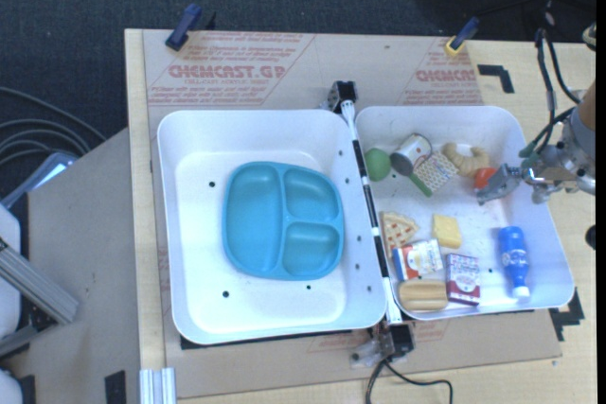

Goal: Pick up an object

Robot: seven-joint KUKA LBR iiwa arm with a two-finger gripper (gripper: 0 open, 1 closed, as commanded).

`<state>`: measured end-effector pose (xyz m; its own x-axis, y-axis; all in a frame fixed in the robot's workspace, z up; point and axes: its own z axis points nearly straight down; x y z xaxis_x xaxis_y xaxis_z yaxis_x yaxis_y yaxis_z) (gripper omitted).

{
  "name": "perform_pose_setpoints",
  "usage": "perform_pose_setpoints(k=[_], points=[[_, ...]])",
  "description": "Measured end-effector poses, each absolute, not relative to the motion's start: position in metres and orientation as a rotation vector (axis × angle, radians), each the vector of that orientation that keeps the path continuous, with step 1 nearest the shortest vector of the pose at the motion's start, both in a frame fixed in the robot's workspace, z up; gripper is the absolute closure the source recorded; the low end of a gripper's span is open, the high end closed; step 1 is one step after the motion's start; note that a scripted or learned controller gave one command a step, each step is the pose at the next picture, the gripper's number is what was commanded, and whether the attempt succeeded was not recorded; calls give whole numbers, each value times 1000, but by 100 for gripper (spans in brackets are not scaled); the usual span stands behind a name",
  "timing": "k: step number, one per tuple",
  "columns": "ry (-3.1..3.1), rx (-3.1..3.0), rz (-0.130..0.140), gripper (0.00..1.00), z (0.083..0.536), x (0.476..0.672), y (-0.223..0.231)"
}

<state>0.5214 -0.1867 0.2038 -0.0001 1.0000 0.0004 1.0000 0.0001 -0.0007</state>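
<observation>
The brown board-topped bench (284,61), printed with red lettering along its far edge, carries two shallow white plastic bins side by side. The left white bin (189,298) holds a light blue moulded plate with three compartments (282,220), lying flat near the bin's centre. The right white bin (544,274) holds a scatter of small items. The grey robot arm (579,151) enters from the right edge and its metal two-finger gripper (502,180) sits low over the right bin's far right portion, just beside a small red-orange piece (485,174); the view is too coarse here to settle whether the fingers are spread or closed, and nothing can be confirmed between them. A blue plastic bottle with a white cap (513,260) lies on its side near the right wall. A tan bread roll (423,295) rests at the near edge, touching a red and white packet (420,258) and beside a dark red printed carton (463,278). A silver tin can (411,151) lies tipped near the far wall, next to a checked card packet (435,172) and a pale beige lumpy toy (465,155). A green rounded fruit (378,164) sits against the divider. A pizza slice toy (399,228) and a yellow cheese wedge (447,230) lie mid-bin, slightly apart.
</observation>
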Motion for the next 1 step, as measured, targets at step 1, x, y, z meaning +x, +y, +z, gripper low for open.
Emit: perform_pose_setpoints(k=[1], points=[[-2224, -2223, -2, 0, 94, 622, -191]])
